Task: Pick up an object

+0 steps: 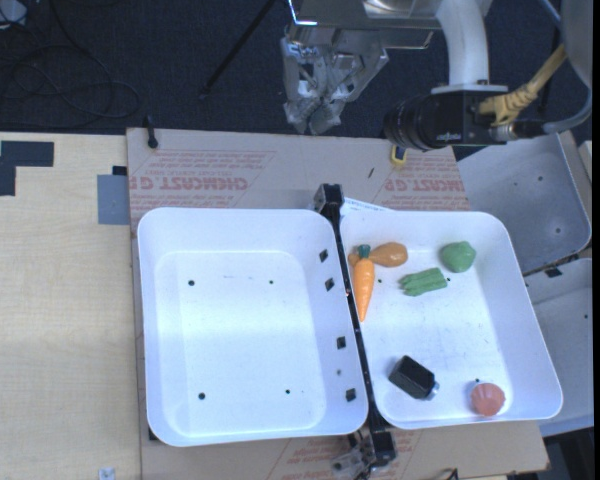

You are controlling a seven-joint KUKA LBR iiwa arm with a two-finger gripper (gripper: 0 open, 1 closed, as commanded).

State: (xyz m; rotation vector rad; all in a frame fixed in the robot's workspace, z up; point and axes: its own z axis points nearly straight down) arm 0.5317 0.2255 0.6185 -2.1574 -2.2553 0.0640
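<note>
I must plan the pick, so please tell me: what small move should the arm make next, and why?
Probably bring the gripper forward and down over the right bin. It hangs high above the back edge of the bench, over neither bin, while every object lies in that bin: carrot, black block, green pieces. The black block, lying apart, seems the easiest target.

Bright, even light falls from overhead, and the two white bins (230, 233) below my fingers (315, 103) glare almost featureless. Small soft shadows sit under the objects in the bin nearer me. My fingers look smeared with blur against the dark floor behind. The bench (50, 298) stays sharp.
</note>
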